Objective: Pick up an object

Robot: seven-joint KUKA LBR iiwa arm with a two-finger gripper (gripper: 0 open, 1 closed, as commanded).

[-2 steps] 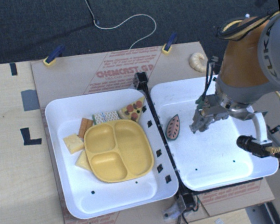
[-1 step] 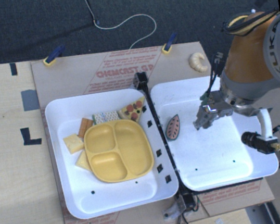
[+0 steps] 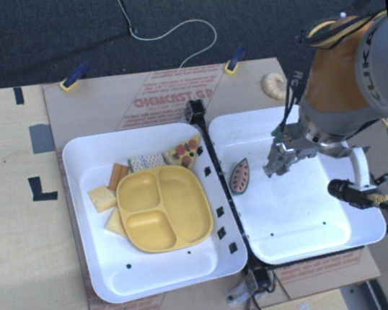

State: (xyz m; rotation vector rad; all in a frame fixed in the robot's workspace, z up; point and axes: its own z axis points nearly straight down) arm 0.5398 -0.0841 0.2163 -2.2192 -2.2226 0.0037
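Clutter in left bin partly hidden: yellow divided plate covers several small food pieces, whose edges alone poke out along its left and upper sides. Right bin holds one oval pinkish speckled object, lying near the divider between the bins. Gripper sits over right bin, just right of that object, apart from it. Finger spread too dark and blurred; cannot tell.
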